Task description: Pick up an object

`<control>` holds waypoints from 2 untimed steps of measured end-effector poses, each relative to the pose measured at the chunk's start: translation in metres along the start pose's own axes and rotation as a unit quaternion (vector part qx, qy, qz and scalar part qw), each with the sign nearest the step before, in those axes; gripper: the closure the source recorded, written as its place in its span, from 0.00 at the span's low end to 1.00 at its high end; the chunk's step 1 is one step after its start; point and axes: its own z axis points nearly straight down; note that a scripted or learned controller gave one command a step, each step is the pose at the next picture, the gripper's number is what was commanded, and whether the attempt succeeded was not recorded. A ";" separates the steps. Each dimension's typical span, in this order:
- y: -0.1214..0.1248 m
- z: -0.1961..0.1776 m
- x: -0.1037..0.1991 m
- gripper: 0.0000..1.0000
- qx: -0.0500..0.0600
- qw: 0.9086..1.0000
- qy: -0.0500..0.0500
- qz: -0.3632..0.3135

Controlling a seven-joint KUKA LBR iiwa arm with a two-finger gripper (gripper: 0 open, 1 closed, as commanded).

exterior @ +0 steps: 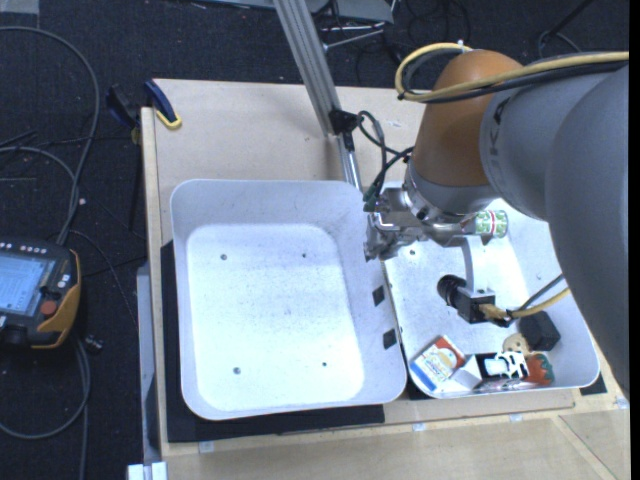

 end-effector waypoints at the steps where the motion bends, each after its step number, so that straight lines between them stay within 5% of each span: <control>1: -0.061 -0.132 -0.014 1.00 -0.004 1.000 0.001 0.003; 2: -0.064 -0.057 0.010 1.00 0.004 1.000 -0.001 0.002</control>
